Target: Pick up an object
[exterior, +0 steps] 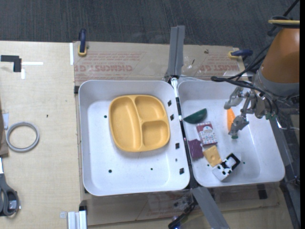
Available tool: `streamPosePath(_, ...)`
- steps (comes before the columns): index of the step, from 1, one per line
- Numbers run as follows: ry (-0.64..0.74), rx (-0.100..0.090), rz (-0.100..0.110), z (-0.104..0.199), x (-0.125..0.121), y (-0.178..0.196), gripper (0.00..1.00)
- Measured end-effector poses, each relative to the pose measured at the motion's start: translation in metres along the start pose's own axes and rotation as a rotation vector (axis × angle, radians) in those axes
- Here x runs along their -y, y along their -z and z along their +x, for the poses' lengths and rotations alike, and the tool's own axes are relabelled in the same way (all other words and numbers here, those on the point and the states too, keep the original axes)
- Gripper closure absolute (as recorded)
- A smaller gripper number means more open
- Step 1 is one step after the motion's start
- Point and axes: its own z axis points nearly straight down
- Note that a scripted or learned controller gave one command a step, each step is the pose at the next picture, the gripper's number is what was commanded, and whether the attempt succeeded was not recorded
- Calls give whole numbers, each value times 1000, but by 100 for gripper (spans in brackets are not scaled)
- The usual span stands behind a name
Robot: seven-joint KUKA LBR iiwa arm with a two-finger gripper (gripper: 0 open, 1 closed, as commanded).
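From the overhead camera view we see the bench [38, 80] with two shallow white bins side by side. The left bin [95, 175] carries a yellow divided plate [139, 123] with three compartments, lying flat near the bin's middle.

The right bin [257, 166] has the small things gathered toward its left half. A dark green piece [196, 115] lies near the upper left, just beside the divider. Below it sits a small red and white packet [206, 132], and left of that a dark purple piece [195, 148] close to the bin wall. A yellow piece [212, 154] lies just below the packet, and a black and white object [227, 166] rests nearest the front of the bin. An orange object [230, 118] stands apart from these, further right.

The arm comes in from the right, its orange band at the upper right corner. The claw [237, 128] hangs over the right bin, just beside the orange object and to its right. We see nothing between its fingers, and we cannot tell how wide they stand.

Outside the bins, a roll of grey tape [21, 136] lies on the bench at the left, with scissors [8, 199] near the lower left corner.
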Motion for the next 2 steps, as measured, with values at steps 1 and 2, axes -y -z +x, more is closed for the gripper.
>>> streamPosePath(1,-53,1,0,25,45,-93,0)
streamPosePath(2,-186,4,0,-61,-25,-94,0)
